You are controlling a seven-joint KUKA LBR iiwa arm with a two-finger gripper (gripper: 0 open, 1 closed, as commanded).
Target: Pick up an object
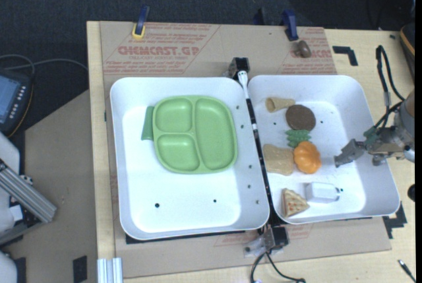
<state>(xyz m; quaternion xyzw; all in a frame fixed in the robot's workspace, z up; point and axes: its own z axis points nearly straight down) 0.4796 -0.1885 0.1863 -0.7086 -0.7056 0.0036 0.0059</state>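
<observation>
The orange fruit lies in the right bin beside the brown disc and pizza slice. The end effector hovers right of it, grasping nothing; its opening is unclear.

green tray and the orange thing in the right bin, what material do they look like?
Green tray: probably moulded plastic, matte to satin; uniform colour, rounded divider ridges, soft highlights.
Orange thing: looks like smooth plastic or rubber toy food; saturated colour with a faint sheen. Too small to tell which.
</observation>
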